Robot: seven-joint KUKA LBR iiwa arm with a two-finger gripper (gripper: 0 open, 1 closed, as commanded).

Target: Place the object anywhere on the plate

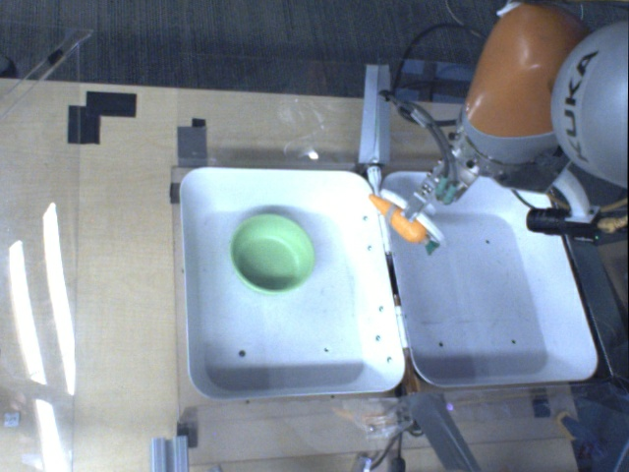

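Note:
A small orange object (401, 221), shaped like a carrot, sits between the fingers of my gripper (413, 218), raised above the seam between the two bins. The gripper hangs from the grey and orange arm that reaches in from the upper right. A round green plate (273, 253) lies in the left bin (211, 347), left of centre, well to the left of the held object.
The right bin (501, 293) lies under and beside the arm. A metal post (373, 116) stands at the back between the bins. Cables (432, 37) loop behind the arm. The wooden bench spreads out to the left.

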